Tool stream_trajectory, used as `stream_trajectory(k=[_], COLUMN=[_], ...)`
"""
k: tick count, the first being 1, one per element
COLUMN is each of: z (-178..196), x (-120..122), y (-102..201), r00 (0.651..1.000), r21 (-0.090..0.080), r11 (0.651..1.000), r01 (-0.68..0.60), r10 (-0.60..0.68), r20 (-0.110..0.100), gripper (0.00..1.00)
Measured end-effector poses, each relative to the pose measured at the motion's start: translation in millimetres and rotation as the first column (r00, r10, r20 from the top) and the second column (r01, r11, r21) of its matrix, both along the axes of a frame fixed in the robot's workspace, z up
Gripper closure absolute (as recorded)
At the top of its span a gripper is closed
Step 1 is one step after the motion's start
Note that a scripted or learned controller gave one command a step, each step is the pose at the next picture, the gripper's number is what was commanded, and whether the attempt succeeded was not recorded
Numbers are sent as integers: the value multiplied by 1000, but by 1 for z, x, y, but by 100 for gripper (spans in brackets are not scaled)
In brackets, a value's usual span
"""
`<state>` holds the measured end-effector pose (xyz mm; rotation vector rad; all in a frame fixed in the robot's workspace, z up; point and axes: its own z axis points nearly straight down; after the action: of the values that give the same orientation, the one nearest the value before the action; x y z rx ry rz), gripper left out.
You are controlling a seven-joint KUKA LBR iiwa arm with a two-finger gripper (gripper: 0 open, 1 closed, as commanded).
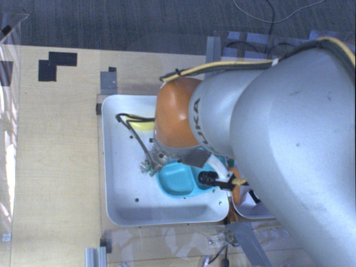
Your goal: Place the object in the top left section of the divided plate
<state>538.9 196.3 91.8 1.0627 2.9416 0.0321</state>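
The big grey arm [278, 149] reaches in from the right and bends down over the left bin [119, 166], its orange band [175, 113] above the wrist. The gripper [149, 166] hangs low at the blue divided plate's [178, 181] left edge; whether it grips anything, I cannot tell. Something yellow [142, 125] lies behind the wrist.

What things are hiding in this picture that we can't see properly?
- Blue divided plate: the grey arm with the orange band covers its upper part, so its sections cannot be counted in the camera view.
- Yellow object: mostly behind the arm; unidentifiable.
- Right white bin: almost wholly under the arm.
- Gripper: too small and blurred to read.
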Motion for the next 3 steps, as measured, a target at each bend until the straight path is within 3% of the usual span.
stream_trajectory(k=[1, 2, 3], z=[1, -1, 2], x=[-45, -45, -51], y=[-26, -27, 9], r00=[981, 981, 942], r21=[-5, -7, -12], r11=[981, 981, 942], r01=[-194, -194, -334], r10=[194, 194, 334], r20=[8, 5, -15], gripper=[100, 0, 0])
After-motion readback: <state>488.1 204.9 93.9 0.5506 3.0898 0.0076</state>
